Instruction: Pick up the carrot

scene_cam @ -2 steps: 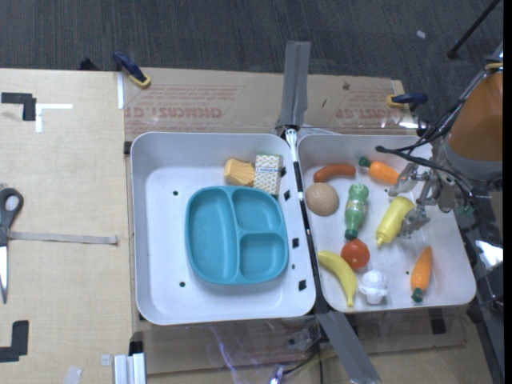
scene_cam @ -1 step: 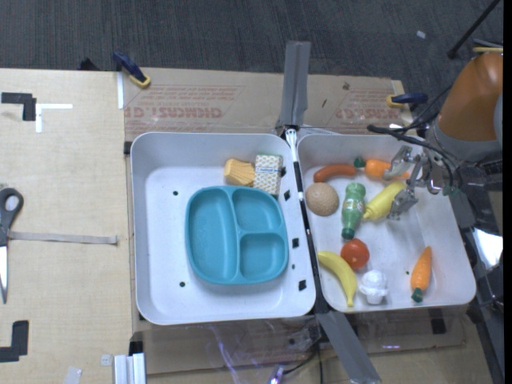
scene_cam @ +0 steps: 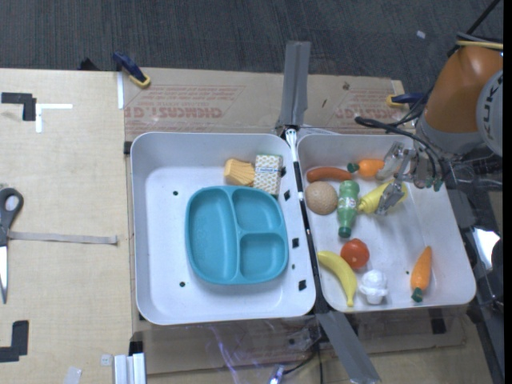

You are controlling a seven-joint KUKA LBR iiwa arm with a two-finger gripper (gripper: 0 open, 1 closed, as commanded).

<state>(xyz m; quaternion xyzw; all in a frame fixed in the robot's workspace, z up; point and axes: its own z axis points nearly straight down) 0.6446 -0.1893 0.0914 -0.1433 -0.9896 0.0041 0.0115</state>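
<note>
The carrot [scene_cam: 422, 270], orange with a small green stem end, lies in the right bin [scene_cam: 448, 214] close to its near right corner, pointing toward the front rim. My gripper [scene_cam: 391, 184] hangs over the far part of that bin, well behind the carrot and to its left. It sits right beside a small yellow item [scene_cam: 370, 202]; whether it touches that item is unclear. Nothing is seen held.
The right bin also holds a red sausage-like piece [scene_cam: 327, 174], an orange ball [scene_cam: 370, 167], a brown round item [scene_cam: 321, 198], a green bottle [scene_cam: 346, 207], a tomato [scene_cam: 354, 253], a banana [scene_cam: 339, 274] and a white lump [scene_cam: 373, 286]. The left bin [scene_cam: 152, 238] holds a teal divided plate [scene_cam: 238, 234].
</note>
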